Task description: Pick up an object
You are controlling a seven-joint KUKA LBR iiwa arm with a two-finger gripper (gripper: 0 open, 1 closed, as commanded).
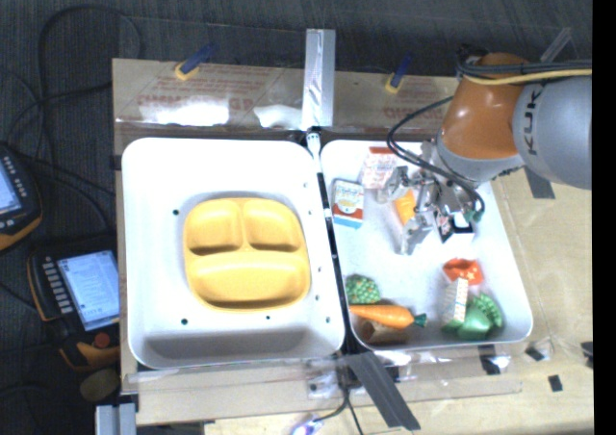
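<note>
Grey and orange, the arm (pixel 520 125) reaches in from the right, and its claw (pixel 416 227) hangs low in the right bin (pixel 510 274). I cannot tell how far the claw is open. Two white bins sit side by side. One yellow tray (pixel 247 250) lies in the left bin (pixel 154 231). One small carton (pixel 347 202) stands left of the claw, one carrot (pixel 382 313) near the front.

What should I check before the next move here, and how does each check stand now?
1. Tool over the right bin, where the objects lie: ok.
2. An object between the fingers: cannot tell; the orange piece beside them blurs into the tool.
3. Bare floor under the tool for a descent: ok.
4. Carton apart from the tool: ok.
5. Carrot and green toy lie along the near wall, hard to close on: not ok.
6. Yellow tray sits flat in the left bin: ok.
</note>
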